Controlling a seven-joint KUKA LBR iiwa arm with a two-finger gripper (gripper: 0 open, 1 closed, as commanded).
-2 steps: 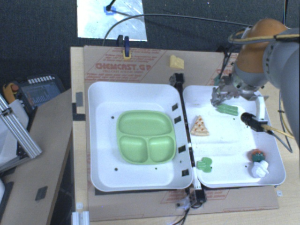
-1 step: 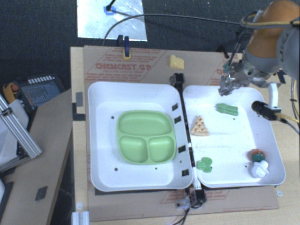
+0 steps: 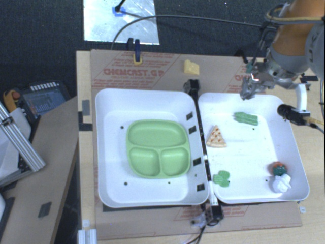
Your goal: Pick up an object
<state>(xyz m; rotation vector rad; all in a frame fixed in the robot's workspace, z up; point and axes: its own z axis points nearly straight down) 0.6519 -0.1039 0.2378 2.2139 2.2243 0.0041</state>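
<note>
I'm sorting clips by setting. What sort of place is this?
Likely a robotics lab bench: a robot arm reaches over two white bins of toy food, such as a pizza slice, with a handheld control pendant nearby.

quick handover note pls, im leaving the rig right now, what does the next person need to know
Gripper: hovering over the far edge of the right bin, nothing seen between its fingers.
In the right bin: green toy nearest the gripper, pizza slice, small green piece, red, teal and white toy in the near right corner.
Left bin: green divided plate.
Done: nothing picked yet.
Left: grasp and lift one object, probably the green toy.
</note>
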